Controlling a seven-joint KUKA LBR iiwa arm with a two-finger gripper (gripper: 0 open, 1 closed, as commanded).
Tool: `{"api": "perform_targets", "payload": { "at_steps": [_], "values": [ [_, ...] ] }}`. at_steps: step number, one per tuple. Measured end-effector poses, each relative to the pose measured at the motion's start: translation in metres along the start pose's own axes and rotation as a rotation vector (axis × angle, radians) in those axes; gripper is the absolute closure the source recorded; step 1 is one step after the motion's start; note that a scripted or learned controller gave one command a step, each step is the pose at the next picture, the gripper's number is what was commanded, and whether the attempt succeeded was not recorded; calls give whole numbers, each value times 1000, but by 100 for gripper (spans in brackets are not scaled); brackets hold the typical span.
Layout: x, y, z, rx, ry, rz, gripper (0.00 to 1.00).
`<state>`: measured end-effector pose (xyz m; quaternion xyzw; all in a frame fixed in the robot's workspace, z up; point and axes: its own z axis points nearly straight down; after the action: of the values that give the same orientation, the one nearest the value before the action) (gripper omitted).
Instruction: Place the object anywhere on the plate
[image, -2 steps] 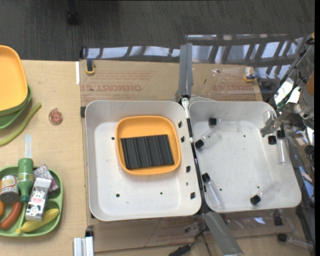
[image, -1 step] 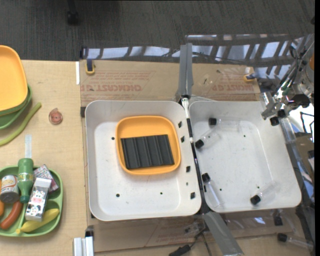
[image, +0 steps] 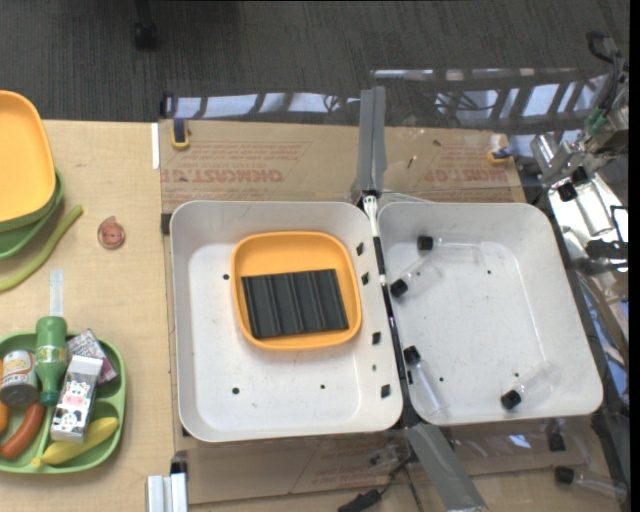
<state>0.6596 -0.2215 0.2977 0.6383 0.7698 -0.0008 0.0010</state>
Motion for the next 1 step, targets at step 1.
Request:
{"api": "perform_targets", "payload": {
  "at_steps": [1],
  "values": [
    [0, 0, -71, 0, 0, -119, 100]
  ]
}}
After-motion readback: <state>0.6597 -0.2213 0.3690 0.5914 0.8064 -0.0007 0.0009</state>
